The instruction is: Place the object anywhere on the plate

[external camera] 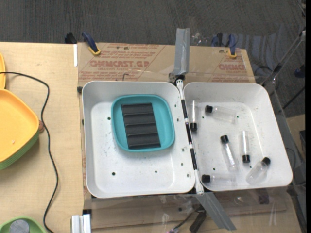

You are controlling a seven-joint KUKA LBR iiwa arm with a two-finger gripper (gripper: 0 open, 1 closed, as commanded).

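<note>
A teal square plate [167, 125] lies in the left white bin [97, 174], toward its back. A black ridged insert [140, 125] covers the plate's middle. In the right white bin [272, 130] lie several clear plastic vials with black caps. One vial [223, 113] is near the back, one [193, 113] lies along the left wall, and two [229, 155] [244, 142] are near the middle. Another vial [256, 173] rests at the front right and one [221, 180] lies along the front wall.
Brown cardboard [126, 62] lies behind the bins, held by blue and yellow clamps [91, 43] [232, 47]. On the wooden table to the left are stacked yellow dishes [14, 130] and a black cable [48, 130]. A grey bar [182, 52] stands behind the divide.
</note>
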